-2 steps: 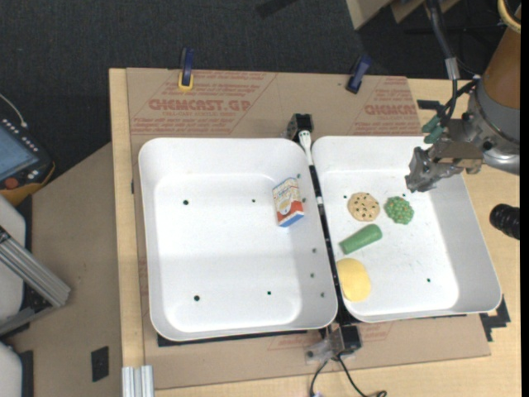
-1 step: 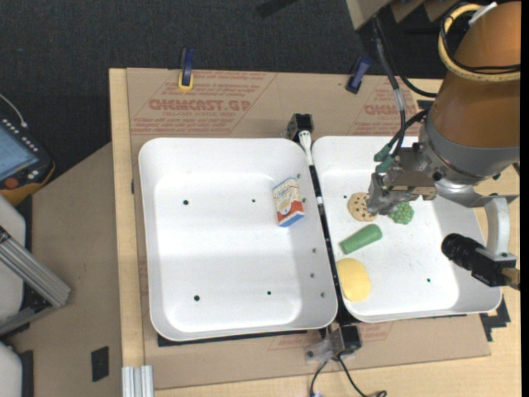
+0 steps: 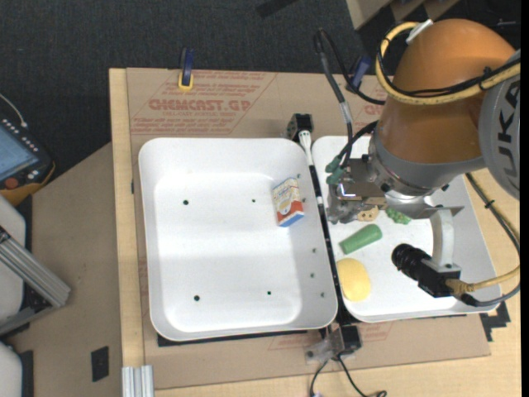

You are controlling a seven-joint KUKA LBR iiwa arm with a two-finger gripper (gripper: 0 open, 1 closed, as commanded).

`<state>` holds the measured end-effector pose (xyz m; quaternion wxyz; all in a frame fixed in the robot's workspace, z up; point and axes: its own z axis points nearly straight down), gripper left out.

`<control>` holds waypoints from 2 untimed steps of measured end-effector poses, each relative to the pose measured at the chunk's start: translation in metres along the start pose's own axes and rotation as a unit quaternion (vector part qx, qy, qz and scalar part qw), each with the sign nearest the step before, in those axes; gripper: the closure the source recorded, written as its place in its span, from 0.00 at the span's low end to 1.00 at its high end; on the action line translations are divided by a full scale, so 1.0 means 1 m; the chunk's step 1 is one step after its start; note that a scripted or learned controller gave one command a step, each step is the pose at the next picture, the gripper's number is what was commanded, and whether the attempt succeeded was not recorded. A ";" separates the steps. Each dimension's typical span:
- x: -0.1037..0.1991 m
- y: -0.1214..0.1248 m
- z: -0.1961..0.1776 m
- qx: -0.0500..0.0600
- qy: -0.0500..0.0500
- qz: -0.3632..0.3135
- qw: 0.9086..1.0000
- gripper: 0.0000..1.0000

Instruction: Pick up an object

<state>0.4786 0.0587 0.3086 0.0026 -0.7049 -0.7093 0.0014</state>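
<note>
Floor (image 3: 83,23): dark carpet, surrounding the bench on the far and left sides.
Cardboard sheet (image 3: 124,222): brown and printed, covering the bench top under both bins.
Arm (image 3: 438,81): grey with an orange shell, entering from the right and cut off by the frame. It hides much of the right bin's far half.
Left bin (image 3: 215,271): white and shallow.
Right bin (image 3: 479,238): white, its far edge and right side largely covered.
Gripper (image 3: 345,198): low over the right bin's left side. Whether it is open or closed cannot be told.
Green cylinder (image 3: 360,239): lying in the right bin, just beside the gripper on its near side.
Yellow rounded object (image 3: 355,279): at the right bin's near-left corner.
Small carton (image 3: 288,202): white, blue and red, by the left bin's right wall.
Small green piece (image 3: 398,217): partly hidden under the wrist.
</note>
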 end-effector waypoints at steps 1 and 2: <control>0.061 0.000 0.051 0.001 0.000 0.000 1.000 1.00; -0.006 0.002 -0.018 -0.007 -0.001 0.006 1.000 1.00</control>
